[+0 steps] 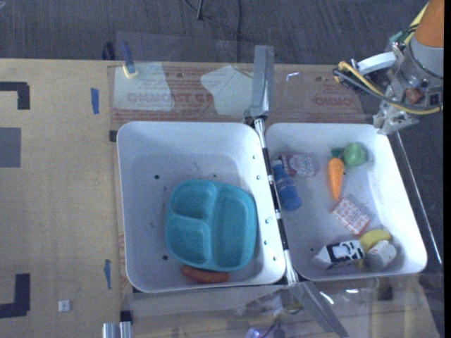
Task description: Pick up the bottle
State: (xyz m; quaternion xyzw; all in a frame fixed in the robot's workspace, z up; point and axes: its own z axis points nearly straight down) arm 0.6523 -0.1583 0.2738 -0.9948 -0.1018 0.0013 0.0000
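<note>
1. The bottle [285,188], blue with a pale label, lies on its side in the right bin [409,210], along that bin's left wall, just beside the divider between the two bins.
2. A pink-and-white packet [301,164] sits just right of the bottle's upper end, close to touching it.
3. A carrot [335,177] lies further right of the bottle, pointing down the view, with a green round fruit [354,154] touching its top end.
4. A red-and-white checked packet [350,215] lies below the carrot, right of the bottle's lower end.
5. A small black-and-white carton [340,253] lies on its side well below the bottle, near the bin's front wall; a yellow fruit [373,239] and a grey object [381,256] sit just right of it.
6. The left bin [141,153], on the other side of the divider from the bottle, holds a teal sectioned tray [211,224] with a red sausage-shaped thing [204,274] at its lower edge.
7. The gripper [394,118] hovers over the right bin's far right corner, well apart from the bottle; whether its fingers are parted or closed I cannot tell, and nothing is seen between them.
8. The arm [430,27], with its orange band, rises from there toward the view's upper right, with yellow and black cables [356,72] looping off its left side.
</note>
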